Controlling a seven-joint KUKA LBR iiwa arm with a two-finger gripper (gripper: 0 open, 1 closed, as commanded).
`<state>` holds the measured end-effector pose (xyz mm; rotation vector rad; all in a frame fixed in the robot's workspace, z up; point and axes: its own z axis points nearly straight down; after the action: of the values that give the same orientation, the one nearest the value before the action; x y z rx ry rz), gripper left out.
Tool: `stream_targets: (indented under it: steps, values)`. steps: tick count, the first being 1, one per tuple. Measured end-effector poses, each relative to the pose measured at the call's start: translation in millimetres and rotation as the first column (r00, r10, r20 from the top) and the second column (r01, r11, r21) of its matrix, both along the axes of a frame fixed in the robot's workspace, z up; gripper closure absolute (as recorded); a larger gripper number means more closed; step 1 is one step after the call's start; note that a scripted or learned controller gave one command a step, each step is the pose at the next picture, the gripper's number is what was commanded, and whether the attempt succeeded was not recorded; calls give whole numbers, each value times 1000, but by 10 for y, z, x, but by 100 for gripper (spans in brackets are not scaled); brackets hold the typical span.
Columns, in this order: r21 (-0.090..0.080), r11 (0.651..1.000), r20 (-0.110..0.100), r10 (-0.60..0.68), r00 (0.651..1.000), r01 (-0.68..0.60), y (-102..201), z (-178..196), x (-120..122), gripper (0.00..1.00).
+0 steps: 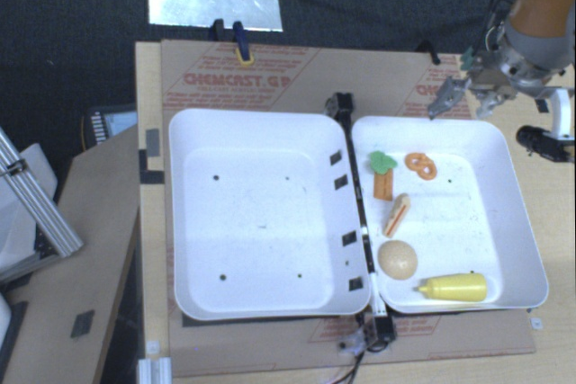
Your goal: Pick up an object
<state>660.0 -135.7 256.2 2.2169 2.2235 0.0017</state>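
Five small toy foods were seen in the right bin (504, 193): a carrot (382, 177), a pretzel (419, 165), a hot dog (397, 214), a round bun (397, 259) and a yellow mustard bottle (453, 287). All were judged light, stiff and somewhat slippery (probably plastic). The bottle, lying on its side near the front wall, could best be taken across its body. The gripper (460, 100) was held above the bin's far rim, fingers spread apart with nothing between them.

Red "CHEMCAST" lettering on the brown board (236, 78) behind the bins, repeated smaller lines unreadable
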Motion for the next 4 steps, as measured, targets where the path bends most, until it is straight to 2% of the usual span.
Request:
stream_targets:
  steps: [1, 2, 3, 4]
  values:
    - [1, 1000, 2, 4, 1000, -4, 375, 611, -298, 0]
    - [-3, 1000, 18, 2, 1000, -2, 251, 2334, -469, 0]
    - [-6, 1000, 8, -8, 1000, 8, -680, 2830, -290, 0]
    - [-4, 1000, 6, 3, 1000, -3, -623, 2914, -284, 100]
